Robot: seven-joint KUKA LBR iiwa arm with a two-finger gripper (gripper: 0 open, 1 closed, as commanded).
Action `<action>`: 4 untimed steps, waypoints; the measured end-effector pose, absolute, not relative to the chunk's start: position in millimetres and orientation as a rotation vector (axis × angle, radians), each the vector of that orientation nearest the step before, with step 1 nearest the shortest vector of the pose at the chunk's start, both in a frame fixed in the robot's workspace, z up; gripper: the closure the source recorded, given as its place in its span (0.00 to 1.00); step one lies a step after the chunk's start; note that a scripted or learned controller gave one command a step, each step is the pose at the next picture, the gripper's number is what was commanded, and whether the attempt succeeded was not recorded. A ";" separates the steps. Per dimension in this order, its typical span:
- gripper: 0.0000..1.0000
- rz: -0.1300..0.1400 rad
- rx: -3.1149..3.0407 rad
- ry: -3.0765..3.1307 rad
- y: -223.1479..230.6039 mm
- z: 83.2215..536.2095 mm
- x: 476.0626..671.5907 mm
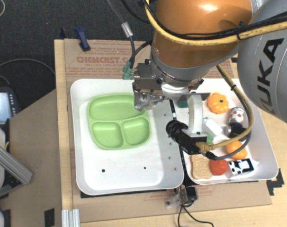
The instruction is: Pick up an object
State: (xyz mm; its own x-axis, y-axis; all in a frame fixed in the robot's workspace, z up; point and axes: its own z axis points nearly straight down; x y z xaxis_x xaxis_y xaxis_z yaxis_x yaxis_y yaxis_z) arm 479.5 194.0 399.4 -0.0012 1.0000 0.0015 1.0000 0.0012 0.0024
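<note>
Looming closest to the lens is the arm's orange band (200, 18), a glossy dome with the grey KUKA arm (271, 74) running off beside it. Under the band hangs the gripper (143, 98), low over the left bin (79, 141). From where I stand I cannot tell whether the gripper is open or closed (its metal body hides the business end), and I see nothing held in it.

Right below the gripper is the far right corner of a green divided plate (115, 122). The plate has three compartments and spreads away from the gripper toward the view's left and toward the camera. It lies flat in the far half of the left bin.

On the other side of the gripper, to the view's right, sits the right bin (269, 155) with a cluster of small toys. A small orange pumpkin (217, 103) is level with the gripper, at the bin's far end. Nearer the camera than the gripper lie an orange fruit (237, 148), a slice of toast (201, 167), a red tomato-like piece (219, 167) touching the toast, and a black-and-white checked piece (241, 166) just beside that.

Both bins rest on a cardboard sheet (101, 56) printed with red lettering, which shows beyond the gripper.
</note>
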 end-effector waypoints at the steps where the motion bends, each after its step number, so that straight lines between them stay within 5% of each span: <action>1: 1.00 0.008 2.219 2.222 194.5 409.7 480.0; 2: 1.00 -0.008 2.225 2.222 191.8 380.9 478.8; 3: 1.00 -0.009 2.230 2.217 132.3 352.9 478.9; 4: 1.00 0.005 2.218 2.223 156.0 376.7 491.8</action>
State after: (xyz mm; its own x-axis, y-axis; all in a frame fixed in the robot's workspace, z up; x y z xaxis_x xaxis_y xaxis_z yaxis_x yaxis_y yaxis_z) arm 491.8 156.0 376.7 -0.0023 1.0000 0.0014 1.0000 0.0023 0.0035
